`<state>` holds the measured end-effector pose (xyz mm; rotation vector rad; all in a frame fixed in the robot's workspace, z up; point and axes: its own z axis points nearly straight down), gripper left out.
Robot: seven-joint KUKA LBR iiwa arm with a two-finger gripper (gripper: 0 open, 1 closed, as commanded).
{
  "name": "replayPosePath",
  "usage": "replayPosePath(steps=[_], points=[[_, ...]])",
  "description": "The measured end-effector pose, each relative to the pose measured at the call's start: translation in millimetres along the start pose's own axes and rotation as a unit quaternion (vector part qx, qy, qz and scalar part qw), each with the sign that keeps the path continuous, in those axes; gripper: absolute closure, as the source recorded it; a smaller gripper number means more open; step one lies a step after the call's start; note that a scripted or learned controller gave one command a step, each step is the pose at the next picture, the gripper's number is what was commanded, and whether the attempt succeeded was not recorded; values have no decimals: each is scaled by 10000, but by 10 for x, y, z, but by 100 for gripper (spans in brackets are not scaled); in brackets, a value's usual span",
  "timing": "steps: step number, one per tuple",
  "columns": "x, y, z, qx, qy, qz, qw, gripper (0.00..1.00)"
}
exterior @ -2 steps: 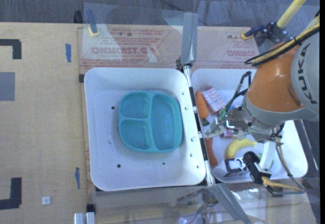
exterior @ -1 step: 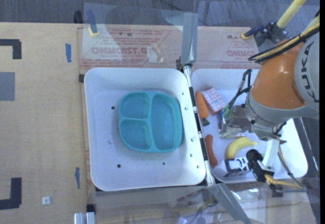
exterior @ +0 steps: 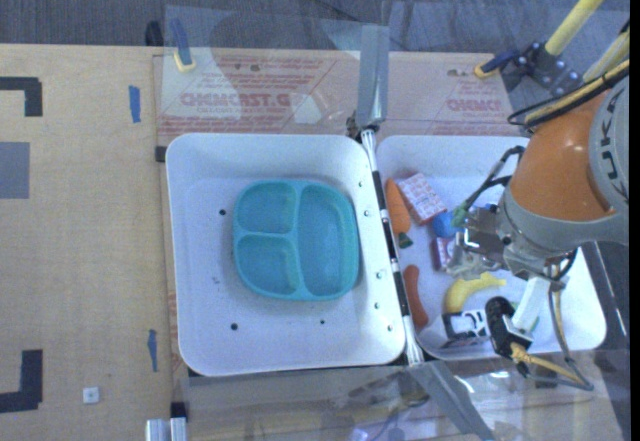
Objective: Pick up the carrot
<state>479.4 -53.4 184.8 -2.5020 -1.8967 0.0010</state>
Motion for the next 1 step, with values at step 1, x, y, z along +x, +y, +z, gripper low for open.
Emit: replayPosePath(steps=[1], points=[[108, -28, -462, -8, -5, 841, 9965, 100]])
